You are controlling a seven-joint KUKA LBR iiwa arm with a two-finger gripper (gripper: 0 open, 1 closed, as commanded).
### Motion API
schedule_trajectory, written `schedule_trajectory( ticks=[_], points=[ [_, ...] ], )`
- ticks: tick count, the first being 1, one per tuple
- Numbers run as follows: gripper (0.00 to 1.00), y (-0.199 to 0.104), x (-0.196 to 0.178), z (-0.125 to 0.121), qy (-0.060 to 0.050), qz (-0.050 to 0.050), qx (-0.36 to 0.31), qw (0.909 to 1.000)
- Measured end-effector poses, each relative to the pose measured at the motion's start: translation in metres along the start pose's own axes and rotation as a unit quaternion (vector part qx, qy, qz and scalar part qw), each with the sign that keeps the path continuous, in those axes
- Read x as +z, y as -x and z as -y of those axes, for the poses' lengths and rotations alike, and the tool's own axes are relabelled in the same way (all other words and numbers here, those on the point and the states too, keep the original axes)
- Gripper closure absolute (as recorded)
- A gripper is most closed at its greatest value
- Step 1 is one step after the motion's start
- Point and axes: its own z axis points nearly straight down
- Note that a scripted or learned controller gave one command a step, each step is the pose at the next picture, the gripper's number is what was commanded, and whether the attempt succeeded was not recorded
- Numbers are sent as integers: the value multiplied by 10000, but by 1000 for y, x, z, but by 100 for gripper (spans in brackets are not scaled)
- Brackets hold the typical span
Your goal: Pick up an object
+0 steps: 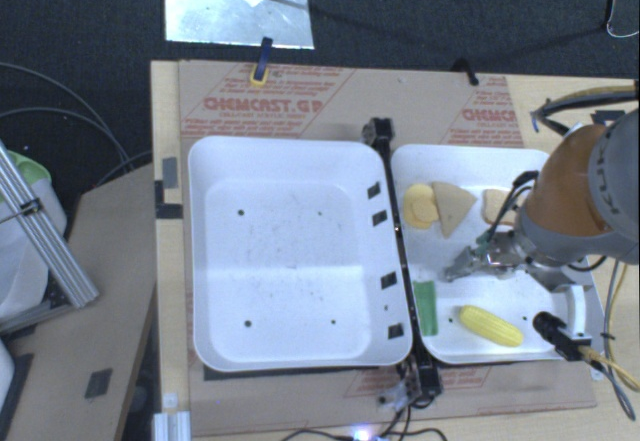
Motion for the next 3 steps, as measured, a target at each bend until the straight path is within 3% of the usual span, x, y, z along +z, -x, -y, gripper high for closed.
schedule_trajectory(
  ticks=[1, 2, 3],
  points=[
    [0, -48, -5, 22, 22, 4, -45, 10000],
    [100, -49, -16, 20, 35, -5, -52, 10000],
    [100, -163, -162, 33, 84, -36, -120, 9999]
  ],
)
